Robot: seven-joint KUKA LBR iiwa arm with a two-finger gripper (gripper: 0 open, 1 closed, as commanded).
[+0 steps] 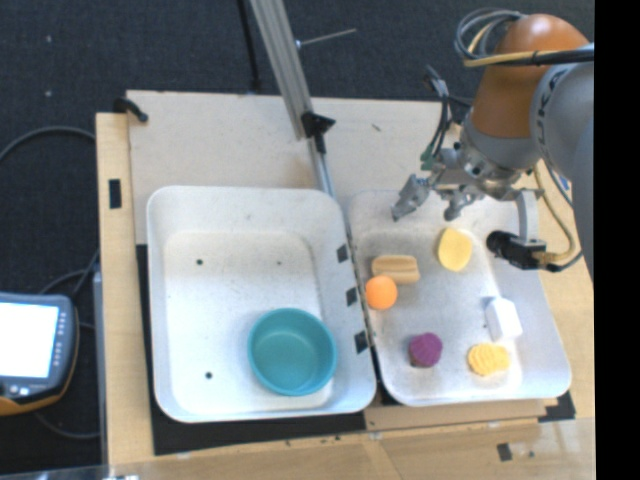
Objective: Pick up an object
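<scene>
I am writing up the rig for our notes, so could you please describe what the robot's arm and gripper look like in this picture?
The arm is a thick, rounded grey body with a glossy orange band above the wrist. Loops of thin cable curl over the top of the band, and more wiring runs down its side. The gripper is a small grey metal assembly ending in two slim fingers. A black fitting with a cable sits beside it.

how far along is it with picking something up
Nothing looks picked yet. The end effector hangs open and bare over the far end of the right bin. The yellow piece, tan block, orange ball, purple piece, white block and ridged yellow piece all lie on its floor. Left: descend, close, lift.
</scene>
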